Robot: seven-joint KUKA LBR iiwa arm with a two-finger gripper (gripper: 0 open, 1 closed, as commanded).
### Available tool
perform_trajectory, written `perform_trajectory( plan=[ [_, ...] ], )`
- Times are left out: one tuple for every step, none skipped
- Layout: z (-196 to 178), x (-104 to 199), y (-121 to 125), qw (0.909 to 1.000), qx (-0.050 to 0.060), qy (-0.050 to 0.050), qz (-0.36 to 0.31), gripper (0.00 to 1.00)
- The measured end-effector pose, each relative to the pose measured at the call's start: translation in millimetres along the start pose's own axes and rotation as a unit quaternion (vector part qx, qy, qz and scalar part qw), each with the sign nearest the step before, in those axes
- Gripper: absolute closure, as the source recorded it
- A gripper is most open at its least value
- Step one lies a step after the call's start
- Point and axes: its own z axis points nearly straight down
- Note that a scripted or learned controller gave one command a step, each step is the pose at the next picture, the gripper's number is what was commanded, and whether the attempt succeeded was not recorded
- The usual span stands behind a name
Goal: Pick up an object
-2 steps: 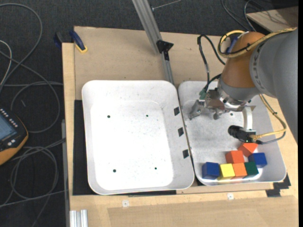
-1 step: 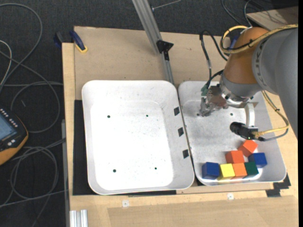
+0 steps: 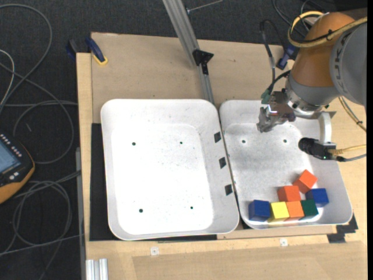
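Currently hovering: gripper (image 3: 269, 121) over the far end of the right bin (image 3: 256, 162), above bare white floor, nothing between or under it. Spread or pressed together: cannot tell, too small and dark from this angle. Hanging from the grey arm (image 3: 344, 51) with the orange band (image 3: 317, 48), reaching in from the right.

Well apart from the gripper, at the bin's near-right corner: the block cluster. Blue block (image 3: 260, 209), yellow block (image 3: 279, 210) and an orange block (image 3: 295, 209) in a touching row along the near wall, green block (image 3: 310, 207) at the row's right end. Second orange block (image 3: 288, 193) just behind the row, third orange block (image 3: 306, 180) tilted and a little apart, small blue block (image 3: 319, 196) by the right wall. Packed into the corner (likely just where the sloped walls let things settle), so finger room looks tight on the wall side.

Judgement: approach stage only, no pick under way. Best candidate looks like the tilted orange block, free sides all round; the row blocks risk a finger landing on a neighbour.

Left bin (image 3: 157, 168) alongside, black clips (image 3: 222, 162) joining the two walls. Metal pole (image 3: 183, 34) slanting across the bench (image 3: 145, 63), cables (image 3: 29, 127) on the dark floor to the left.
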Motion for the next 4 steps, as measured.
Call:
perform_trajectory(
  plan=[
    [-47, 3, -5, 1.0000, 0.001, 0.000, -0.001, 1.00],
    [-112, 0, 0, 1.0000, -0.001, 0.000, -0.001, 1.00],
    [-115, 47, -21, 1.0000, 0.005, 0.002, -0.003, 1.00],
    [-100, 97, -33, 1.0000, 0.006, 0.002, -0.003, 1.00]
  ],
)
